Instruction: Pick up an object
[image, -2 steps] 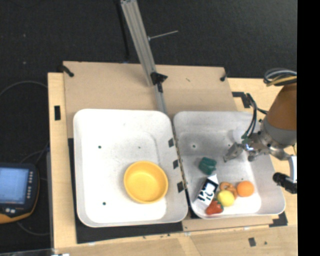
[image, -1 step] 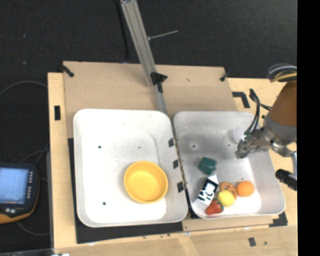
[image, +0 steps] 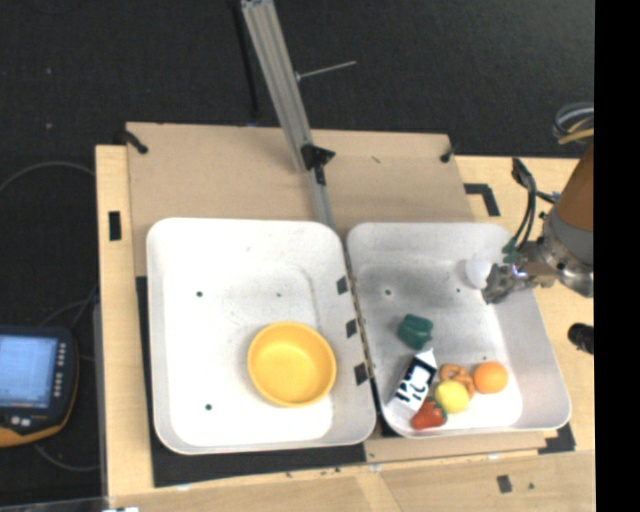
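The gripper (image: 497, 287) is too blurry to tell if its jaws are apart or closed. The green block (image: 415, 327) sits nearby; go down straight over it.

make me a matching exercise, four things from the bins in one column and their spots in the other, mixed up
Things:
1. round yellow plastic bowl
2. small dark green block
3. round orange fruit
4. black and white carton

Places:
A. right bin, near its middle, apart from the cluster
B. left bin, toward the near edge
C. right bin, right end of the near cluster
D. right bin, left side of the near cluster, tilted

Pairs: 1-B, 2-A, 3-C, 4-D
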